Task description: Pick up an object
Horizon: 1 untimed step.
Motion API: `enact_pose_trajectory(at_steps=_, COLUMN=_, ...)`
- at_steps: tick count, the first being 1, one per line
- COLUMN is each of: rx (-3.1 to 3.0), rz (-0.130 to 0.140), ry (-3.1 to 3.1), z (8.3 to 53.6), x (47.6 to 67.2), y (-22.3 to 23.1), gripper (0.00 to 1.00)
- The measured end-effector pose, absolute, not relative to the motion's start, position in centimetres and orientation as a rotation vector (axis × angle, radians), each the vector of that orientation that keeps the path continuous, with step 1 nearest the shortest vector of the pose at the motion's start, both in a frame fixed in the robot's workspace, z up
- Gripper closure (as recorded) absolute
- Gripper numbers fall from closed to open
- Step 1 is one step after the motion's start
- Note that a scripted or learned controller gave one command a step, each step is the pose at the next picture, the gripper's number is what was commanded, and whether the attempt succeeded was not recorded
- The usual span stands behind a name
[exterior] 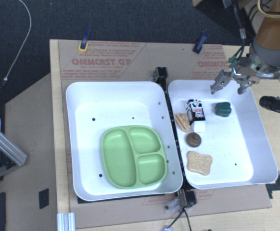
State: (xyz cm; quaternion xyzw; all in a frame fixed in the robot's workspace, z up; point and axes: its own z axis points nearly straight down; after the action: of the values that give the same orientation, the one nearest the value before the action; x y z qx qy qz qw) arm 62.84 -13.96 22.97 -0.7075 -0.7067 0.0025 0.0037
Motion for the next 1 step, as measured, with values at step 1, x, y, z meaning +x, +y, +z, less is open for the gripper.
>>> enact_pose_trajectory(at_steps=1, rx=-2.22, rz=0.001, ry=-2.221, z=23.38, x=63.01, y=-13.95, gripper=0.0)
